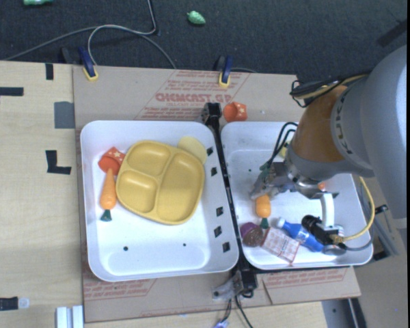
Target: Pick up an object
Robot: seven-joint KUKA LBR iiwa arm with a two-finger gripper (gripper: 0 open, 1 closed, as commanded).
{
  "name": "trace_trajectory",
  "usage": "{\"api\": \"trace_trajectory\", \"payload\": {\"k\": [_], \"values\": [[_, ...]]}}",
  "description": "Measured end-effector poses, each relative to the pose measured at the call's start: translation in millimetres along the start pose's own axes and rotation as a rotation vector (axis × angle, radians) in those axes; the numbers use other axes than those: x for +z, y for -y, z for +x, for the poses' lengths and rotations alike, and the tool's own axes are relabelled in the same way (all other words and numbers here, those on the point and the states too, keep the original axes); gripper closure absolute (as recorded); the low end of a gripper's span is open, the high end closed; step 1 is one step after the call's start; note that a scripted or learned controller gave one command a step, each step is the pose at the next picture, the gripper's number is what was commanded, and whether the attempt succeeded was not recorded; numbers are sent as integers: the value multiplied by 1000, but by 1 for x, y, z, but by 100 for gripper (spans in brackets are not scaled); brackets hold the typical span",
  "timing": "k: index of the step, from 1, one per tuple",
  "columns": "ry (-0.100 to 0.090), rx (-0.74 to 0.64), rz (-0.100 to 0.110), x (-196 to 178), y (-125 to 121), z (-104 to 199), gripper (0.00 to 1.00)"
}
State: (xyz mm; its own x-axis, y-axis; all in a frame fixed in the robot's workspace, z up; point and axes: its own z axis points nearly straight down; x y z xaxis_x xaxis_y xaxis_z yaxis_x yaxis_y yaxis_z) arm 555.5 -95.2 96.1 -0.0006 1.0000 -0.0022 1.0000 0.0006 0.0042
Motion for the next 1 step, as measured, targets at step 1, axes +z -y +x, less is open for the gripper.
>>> {"api": "trace_trajectory", "payload": {"k": [1], "values": [[-3, -2, 4, -88, -14, 71, 100]]}}
